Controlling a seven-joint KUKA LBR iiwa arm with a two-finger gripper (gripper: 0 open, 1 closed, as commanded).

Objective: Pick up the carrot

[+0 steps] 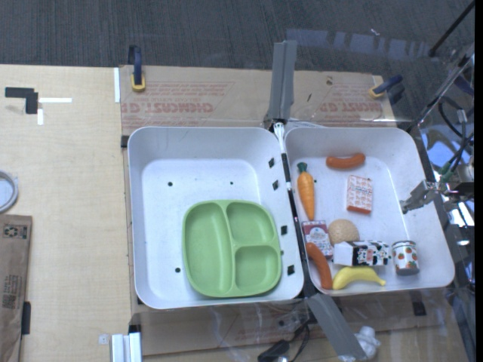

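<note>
Carrot: the carrot (pixel 305 190) lies in the right bin (pixel 404 145), close along its left wall, green top toward the far end and orange tip toward the near end; nothing grips it.
Sausage: a toy sausage (pixel 346 160) lies right of the carrot's green top and a little farther back, apart from it.
Cracker box: a small orange-and-white box (pixel 360 194) sits right of the carrot, well apart, level with its lower half.
Red carton: a small red-and-white carton (pixel 316 234) stands just past the carrot's tip, on the near side.
Bread roll: a tan round roll (pixel 343 231) rests right of the red carton, touching or nearly touching it.
Chilli pepper: a long red-orange pepper (pixel 319 265) lies nearer than the carrot's tip, along the same left wall.
Milk carton: a black-and-white cow-patterned carton (pixel 364 253) lies on its side, nearer than the roll.
Banana: a yellow banana (pixel 358 277) lies at the near wall, right of the pepper.
Can: a small can with red spots (pixel 405 257) stands upright, far right of the carrot, beside the milk carton.
Gripper: the gripper (pixel 413 201) hangs at the right wall of the carrot's bin, well away from the carrot; whether it is released or clenched cannot be told.
Left bin: the left bin (pixel 151 202), left of the carrot across the shared wall, holds a green divided plate (pixel 231 247).
</note>
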